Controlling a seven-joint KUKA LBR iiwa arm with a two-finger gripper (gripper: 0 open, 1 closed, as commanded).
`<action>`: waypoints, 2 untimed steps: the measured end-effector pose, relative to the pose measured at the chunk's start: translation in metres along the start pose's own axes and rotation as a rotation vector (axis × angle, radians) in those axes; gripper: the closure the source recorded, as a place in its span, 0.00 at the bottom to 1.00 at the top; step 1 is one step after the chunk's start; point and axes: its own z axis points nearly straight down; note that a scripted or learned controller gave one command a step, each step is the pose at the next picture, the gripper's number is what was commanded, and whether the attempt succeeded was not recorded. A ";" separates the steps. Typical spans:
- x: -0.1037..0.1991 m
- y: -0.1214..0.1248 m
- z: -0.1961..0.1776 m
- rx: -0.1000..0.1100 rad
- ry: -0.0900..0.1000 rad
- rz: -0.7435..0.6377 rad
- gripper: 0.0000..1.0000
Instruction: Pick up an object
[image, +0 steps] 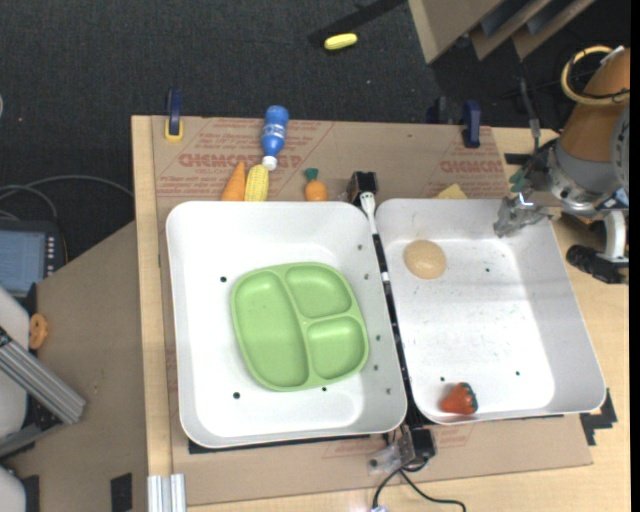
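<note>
A red strawberry (459, 399) lies at the right bin's (540, 330) near edge. Farther back sits a pale round bun (425, 259). The gripper (512, 214) hangs over the far right corner, its jaws too small and blurred to judge, seemingly touching nothing.

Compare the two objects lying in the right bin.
The beige round object is pale tan and plain; the red object is red-orange with darker patches. The beige one looks larger. It lies near the right bin's far left corner; the red one sits at the near edge. Both lie loose, away from the gripper.
</note>
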 end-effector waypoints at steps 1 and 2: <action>-0.010 0.000 -0.029 -0.002 -0.001 0.001 1.00; -0.010 0.001 -0.039 -0.005 -0.003 -0.001 1.00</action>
